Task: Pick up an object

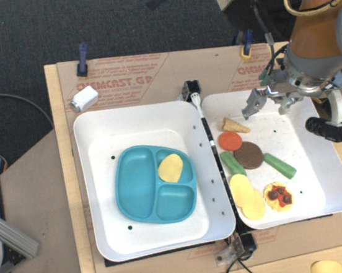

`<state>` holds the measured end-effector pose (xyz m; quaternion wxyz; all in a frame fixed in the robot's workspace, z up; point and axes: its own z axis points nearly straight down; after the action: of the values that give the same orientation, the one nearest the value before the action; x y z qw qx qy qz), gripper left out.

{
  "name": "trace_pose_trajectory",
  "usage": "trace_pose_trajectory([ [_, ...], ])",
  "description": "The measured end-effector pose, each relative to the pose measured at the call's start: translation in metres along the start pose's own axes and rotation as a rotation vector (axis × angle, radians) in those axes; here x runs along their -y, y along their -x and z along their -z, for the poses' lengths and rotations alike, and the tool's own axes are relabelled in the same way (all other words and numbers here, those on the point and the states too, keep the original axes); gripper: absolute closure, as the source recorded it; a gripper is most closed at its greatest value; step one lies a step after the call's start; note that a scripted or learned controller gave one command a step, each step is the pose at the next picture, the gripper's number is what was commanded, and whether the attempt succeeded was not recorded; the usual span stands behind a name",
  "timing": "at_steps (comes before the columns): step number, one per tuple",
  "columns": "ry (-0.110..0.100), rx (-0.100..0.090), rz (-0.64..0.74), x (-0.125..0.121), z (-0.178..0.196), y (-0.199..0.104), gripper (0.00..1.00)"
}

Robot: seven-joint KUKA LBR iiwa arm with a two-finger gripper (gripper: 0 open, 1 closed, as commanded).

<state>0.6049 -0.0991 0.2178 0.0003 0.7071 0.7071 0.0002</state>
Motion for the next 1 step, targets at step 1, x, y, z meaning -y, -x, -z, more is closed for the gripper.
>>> trace_pose_trajectory([
  [1, -0.006, -0.001, -0.004, 0.0728, -0.1371, 0.0138, 0.0],
])
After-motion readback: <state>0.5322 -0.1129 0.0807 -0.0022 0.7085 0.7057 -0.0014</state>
